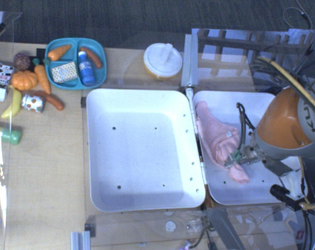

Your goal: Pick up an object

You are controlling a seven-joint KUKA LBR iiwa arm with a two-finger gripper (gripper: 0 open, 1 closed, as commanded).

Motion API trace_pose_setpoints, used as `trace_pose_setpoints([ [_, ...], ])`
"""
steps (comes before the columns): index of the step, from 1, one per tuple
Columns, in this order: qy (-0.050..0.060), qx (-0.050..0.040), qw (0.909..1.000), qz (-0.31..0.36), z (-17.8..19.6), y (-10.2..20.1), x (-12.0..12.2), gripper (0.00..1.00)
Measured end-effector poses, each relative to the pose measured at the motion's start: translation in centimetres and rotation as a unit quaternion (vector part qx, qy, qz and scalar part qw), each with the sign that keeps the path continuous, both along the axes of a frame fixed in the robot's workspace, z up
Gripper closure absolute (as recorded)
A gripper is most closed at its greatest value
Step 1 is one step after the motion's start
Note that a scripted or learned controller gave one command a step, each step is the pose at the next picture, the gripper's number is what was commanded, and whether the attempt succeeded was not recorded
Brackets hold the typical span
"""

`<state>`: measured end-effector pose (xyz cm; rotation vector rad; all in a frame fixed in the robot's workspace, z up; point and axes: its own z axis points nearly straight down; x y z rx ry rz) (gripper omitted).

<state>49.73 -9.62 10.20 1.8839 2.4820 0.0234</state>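
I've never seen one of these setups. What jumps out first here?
The big orange-banded arm on the right, leaning over the right bin with its gripper down on a crumpled pink cloth. Beside it, the left bin is a broad white square. At far left, a blue divided plate and bright toy food catch the eye.

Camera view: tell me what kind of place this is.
Probably a robot lab's grasping test bench: two white bins side by side, a pink cloth under the arm's tool, and toy food on a blue tray.
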Motion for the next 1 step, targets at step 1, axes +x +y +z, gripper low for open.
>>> trace_pose_setpoints([
  [1, 0.015, 0.0041, 0.9906, -0.136, 8.09, 7.03, -1.0, 1.0],
])
